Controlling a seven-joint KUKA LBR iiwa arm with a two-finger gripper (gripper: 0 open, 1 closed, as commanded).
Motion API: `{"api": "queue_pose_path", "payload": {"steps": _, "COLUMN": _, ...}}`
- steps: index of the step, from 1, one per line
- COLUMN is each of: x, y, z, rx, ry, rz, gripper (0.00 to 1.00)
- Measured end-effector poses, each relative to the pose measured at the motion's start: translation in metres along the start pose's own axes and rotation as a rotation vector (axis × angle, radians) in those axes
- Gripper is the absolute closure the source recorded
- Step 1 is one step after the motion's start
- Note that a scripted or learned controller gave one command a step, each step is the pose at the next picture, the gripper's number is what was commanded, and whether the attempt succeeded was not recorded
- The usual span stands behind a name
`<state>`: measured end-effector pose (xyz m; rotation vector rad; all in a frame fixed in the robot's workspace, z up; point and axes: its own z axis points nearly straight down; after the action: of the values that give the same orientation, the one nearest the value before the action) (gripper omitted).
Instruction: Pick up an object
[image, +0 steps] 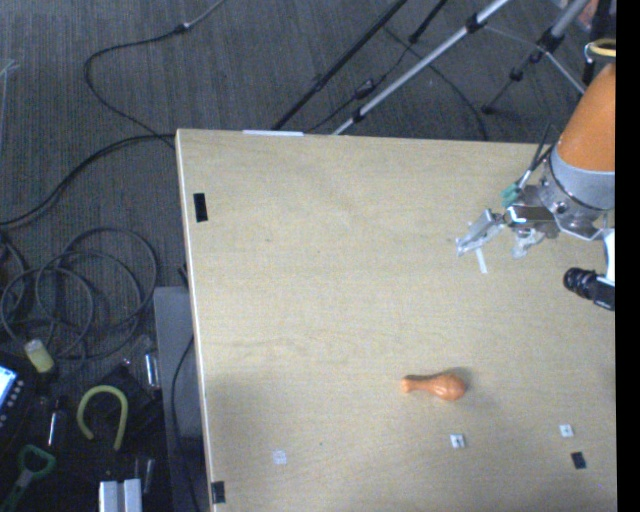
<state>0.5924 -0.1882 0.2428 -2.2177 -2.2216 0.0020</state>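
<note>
One small orange pear-shaped rubber object (436, 386) lay at six o'clock from the empty, spread-fingered metal gripper (482, 243), so a straight descent could miss it.

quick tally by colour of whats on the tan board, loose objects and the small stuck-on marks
Orange: 1, the orange pear-shaped object
Black: 3, the black marks at and
White: 2, the small white square marks at and
Faint pale round mark: 1
Total: 7
</note>
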Motion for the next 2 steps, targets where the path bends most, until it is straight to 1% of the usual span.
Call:
{"api": "queue_pose_path", "payload": {"steps": 1, "x": -0.016, "y": 0.053, "z": 0.046, "rx": 0.000, "ry": -0.004, "rz": -0.064, "gripper": 0.00}}
{"api": "queue_pose_path", "payload": {"steps": 2, "x": -0.004, "y": 0.076, "z": 0.159, "rx": 0.000, "ry": -0.003, "rz": -0.187, "gripper": 0.00}}
